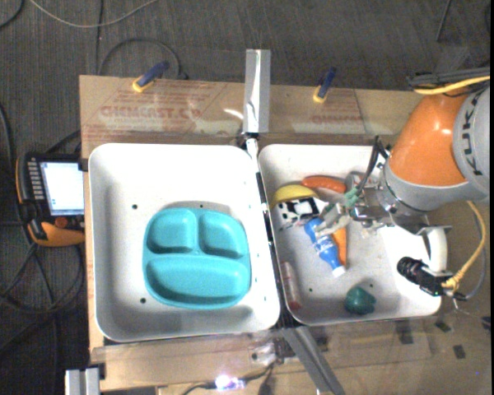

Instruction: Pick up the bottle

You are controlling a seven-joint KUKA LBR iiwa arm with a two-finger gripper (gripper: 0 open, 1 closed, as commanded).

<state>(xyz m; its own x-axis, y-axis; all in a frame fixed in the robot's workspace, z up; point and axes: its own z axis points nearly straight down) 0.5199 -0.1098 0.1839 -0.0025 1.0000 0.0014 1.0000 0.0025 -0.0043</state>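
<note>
**Camera view: gripper low over the bottle in the right bin**

The camera view showed the gripper (339,212) reaching in from the right and hanging low in the right bin (313,299), its metal fingers (336,217) pointing down and toward the left bin (107,220). The bottle (326,245), blue with a white cap, lay flat on the bin floor, its upper end directly under the fingertips and its capped end pointing away from them, toward the near wall. Whether the fingers stood apart or closed could not be told; they merged with the clutter beneath them, and nothing was clearly seen clamped between them

Just beside the fingertips on the bottle's right lay an orange carrot-like piece (340,239), touching or nearly touching the bottle. Beyond the fingers, toward the far wall, sat a yellow banana toy (293,192) and an orange-red piece (324,183); to their left lay a small black-and-white object (296,211). A dark green lump (360,300) rested well apart, past the bottle's cap

The gripper probably came in over the upper end because that part lay clearest of the bin walls, though the neighbour crowded one side and a finger could land on it instead. The teal divided plate (198,257) lay in the left bin, far from the fingers
</note>
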